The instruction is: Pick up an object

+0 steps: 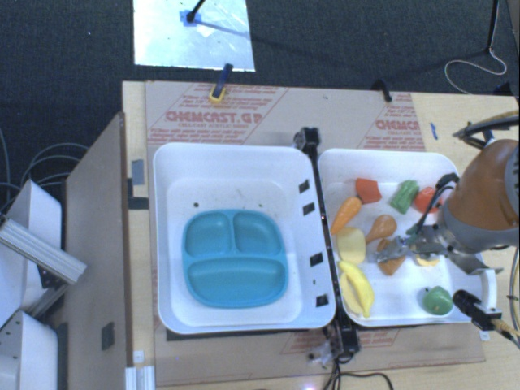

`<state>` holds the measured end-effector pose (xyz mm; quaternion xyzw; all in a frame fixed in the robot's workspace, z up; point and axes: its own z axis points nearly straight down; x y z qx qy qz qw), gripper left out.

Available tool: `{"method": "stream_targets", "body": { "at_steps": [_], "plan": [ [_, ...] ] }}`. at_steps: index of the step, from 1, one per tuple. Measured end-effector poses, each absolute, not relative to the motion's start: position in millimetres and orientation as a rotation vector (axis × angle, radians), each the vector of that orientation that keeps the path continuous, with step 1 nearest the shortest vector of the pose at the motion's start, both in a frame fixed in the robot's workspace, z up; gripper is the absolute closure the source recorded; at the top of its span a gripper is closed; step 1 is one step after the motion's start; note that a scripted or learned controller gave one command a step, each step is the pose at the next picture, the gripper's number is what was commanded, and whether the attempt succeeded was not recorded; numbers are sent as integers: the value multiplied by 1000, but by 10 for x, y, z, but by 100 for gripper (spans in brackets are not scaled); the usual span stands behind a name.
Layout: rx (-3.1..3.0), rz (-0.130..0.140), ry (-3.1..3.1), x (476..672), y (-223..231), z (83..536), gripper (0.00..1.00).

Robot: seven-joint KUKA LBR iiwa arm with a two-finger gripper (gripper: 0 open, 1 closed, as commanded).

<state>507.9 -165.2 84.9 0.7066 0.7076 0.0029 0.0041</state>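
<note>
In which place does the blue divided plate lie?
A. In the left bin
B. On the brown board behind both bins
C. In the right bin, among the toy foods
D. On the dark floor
A: the blue divided plate lies flat inside the left bin, while the toy foods, such as the banana, are in the right bin.

The arm (487,197) shows above the right edge of the right bin (382,159) as a rounded, bulky body: a broad orange band on top, with a grey shell below it nearer the bin's floor. A black cable (444,187) loops off the orange part toward the bin's middle. Lower, grey and metallic wrist parts taper to the small dark gripper (396,249), blurred in detail.
</note>
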Motion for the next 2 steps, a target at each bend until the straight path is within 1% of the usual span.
{"method": "stream_targets", "body": {
  "at_steps": [1, 2],
  "plan": [
    [2203, -1, 2212, 5578, -1105, 881, 0],
    [2213, 8, 2218, 5568, -1077, 975, 100]
  ]
}}
